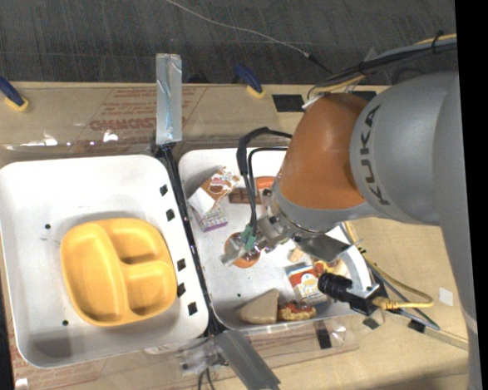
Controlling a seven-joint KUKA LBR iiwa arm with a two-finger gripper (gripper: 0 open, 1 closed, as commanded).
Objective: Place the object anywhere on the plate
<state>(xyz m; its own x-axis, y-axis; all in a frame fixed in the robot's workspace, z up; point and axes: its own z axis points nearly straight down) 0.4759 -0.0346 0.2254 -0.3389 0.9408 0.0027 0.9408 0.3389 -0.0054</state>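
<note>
Your yellow plate (116, 270) lies in the left bin (14, 248), well apart from the tool (251, 239), which hangs low over the right bin (235, 303) among small packets beside an orange-red round object (247, 261); I cannot tell its grip state.

Yellow divided plate (116, 270) in left bin (20, 206), arm over cluttered right bin (227, 312), gripper (251, 241) low among items
</note>
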